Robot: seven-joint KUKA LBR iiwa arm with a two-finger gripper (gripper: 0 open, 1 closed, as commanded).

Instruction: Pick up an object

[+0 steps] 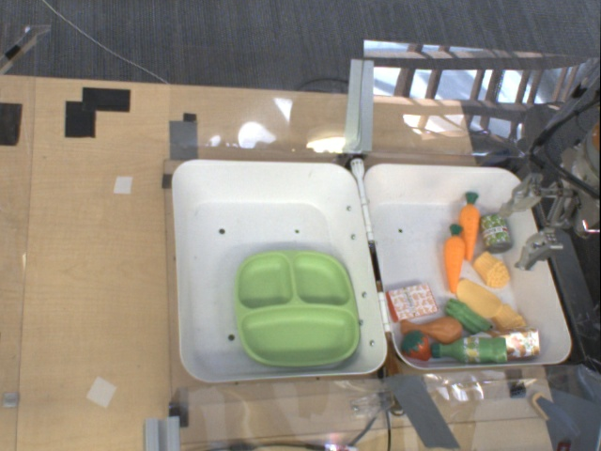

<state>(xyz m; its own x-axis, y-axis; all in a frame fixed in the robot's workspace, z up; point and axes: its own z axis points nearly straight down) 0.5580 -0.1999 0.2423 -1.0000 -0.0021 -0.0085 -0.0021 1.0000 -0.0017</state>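
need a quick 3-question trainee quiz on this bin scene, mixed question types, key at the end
1. True or false: the green divided plate lies in the right bin.
2. How many toy carrots are in view?
3. The hand is: A) over the left bin, B) at the right bin's right edge, near the small green can, C) above the plate.

Key:
1. False; it lies in the left bin.
2. Two: one upper, one beside it, lower left.
3. B
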